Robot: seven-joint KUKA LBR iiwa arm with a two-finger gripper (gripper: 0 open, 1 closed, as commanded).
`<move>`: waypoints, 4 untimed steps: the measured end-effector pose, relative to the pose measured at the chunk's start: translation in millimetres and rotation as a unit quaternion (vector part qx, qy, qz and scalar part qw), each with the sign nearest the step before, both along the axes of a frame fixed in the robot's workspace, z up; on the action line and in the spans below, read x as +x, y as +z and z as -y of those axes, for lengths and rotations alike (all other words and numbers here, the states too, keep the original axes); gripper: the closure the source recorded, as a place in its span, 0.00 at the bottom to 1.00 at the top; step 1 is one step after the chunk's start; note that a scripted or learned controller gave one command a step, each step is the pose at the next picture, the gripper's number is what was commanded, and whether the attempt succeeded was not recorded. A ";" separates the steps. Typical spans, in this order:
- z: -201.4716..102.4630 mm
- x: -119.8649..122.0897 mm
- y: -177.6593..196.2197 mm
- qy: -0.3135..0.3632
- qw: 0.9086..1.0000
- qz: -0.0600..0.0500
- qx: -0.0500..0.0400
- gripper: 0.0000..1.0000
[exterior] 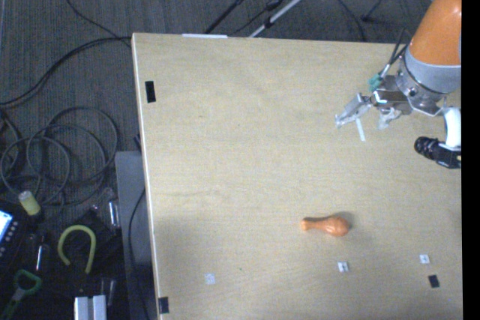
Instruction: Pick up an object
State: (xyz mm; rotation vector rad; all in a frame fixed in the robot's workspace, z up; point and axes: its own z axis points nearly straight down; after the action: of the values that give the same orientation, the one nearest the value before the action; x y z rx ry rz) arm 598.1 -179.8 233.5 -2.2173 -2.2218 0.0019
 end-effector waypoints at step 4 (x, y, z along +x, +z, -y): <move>-53.1 70.4 -149.5 0.251 0.968 0.001 0.000 0.00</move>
State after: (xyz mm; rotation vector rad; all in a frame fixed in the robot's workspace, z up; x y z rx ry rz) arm 668.5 -126.7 84.0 -1.5906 -2.7094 0.0008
